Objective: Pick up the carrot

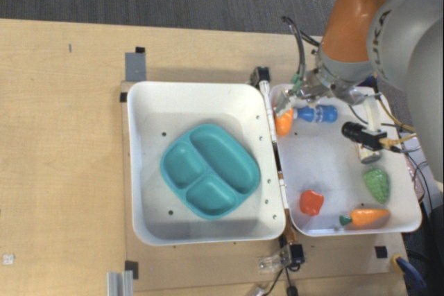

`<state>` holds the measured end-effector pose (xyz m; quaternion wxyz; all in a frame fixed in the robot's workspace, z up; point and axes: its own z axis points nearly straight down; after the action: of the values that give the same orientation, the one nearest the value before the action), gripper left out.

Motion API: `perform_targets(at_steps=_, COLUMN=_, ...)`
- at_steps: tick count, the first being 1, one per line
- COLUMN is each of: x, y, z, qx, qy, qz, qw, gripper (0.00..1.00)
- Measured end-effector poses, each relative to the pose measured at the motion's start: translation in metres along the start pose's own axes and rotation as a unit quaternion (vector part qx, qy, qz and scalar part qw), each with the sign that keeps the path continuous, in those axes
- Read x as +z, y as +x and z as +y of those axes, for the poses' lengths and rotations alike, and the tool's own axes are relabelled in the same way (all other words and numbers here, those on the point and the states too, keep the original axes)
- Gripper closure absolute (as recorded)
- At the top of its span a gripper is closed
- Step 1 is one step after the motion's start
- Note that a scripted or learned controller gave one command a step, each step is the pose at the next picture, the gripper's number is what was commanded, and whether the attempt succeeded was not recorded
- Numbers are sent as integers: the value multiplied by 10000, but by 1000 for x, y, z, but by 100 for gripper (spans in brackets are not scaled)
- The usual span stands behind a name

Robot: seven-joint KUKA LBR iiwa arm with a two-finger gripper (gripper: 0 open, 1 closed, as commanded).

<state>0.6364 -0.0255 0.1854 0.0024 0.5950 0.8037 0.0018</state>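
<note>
The carrot (368, 217), orange with a green leafy end pointing left, lies along the front wall of the right bin (347, 163). My gripper (284, 107) hangs at the far left corner of that bin, well away from the carrot. A small orange object (283, 124) sits right under the gripper tip against the bin's left wall. Whether the gripper grips it cannot be made out.
In the right bin lie a blue bottle (318, 113) beside the gripper, a red pepper (311, 202) near the front, and a green bumpy item (377, 184) just above the carrot. The left bin (146, 149) holds a teal divided plate (210, 168).
</note>
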Motion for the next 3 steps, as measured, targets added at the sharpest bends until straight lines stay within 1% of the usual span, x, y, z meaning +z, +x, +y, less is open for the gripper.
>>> perform_targets(at_steps=1, x=-1, y=-30, z=-42, qx=-541, qy=-2, qz=-3, qw=9985, gripper=0)
perform_targets(at_steps=2, x=-1, y=6, z=8, qx=-1207, qy=-10, qz=-2, qw=9927, gripper=0)
perform_targets(at_steps=3, x=80, y=-104, z=2, qx=-482, qy=20, qz=5, qw=9988, gripper=0)
